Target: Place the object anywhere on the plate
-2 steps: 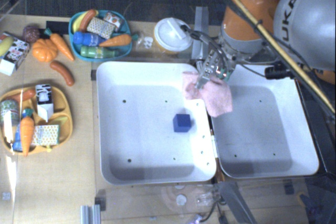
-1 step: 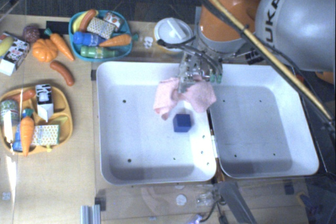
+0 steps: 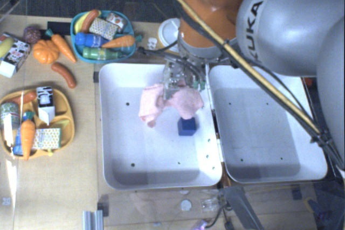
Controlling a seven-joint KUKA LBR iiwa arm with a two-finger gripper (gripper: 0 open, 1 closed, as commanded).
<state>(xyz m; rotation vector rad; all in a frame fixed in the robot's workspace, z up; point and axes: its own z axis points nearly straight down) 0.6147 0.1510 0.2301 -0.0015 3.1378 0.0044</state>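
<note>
The arm reaches in from the right, its orange band over the rear edge of the left bin [image 3: 116, 169]. The end effector [image 3: 180, 83] hangs low over the bin's back half, directly above a pink cloth [image 3: 161, 102]. The cloth looks bunched and drawn up toward the fingers, probably pinched between them, though the wrist hides the tips and whether they are spread or pressed together cannot be told.

Just in front of the cloth, touching or nearly touching its lower edge, sits a blue cube [image 3: 187, 126] on the bin floor. If the cube is the object to move, it lies free and ungripped. No plate can be picked out with confidence; a white round item [image 3: 170, 32] behind the bins, partly hidden by the arm, might be one.

The right bin [image 3: 269, 137] lies beside the left, their rims touching.

Count: two white bins, one pink cloth, one blue cube. On the surface to the left, one blue bowl [image 3: 81, 54] and one yellow tray [image 3: 67, 116], both packed with toy food, apparently kept there as spare stock out of the working area. Loose beside them: one small pumpkin [image 3: 44, 51], a carrot [image 3: 66, 47], a sausage [image 3: 64, 75].
</note>
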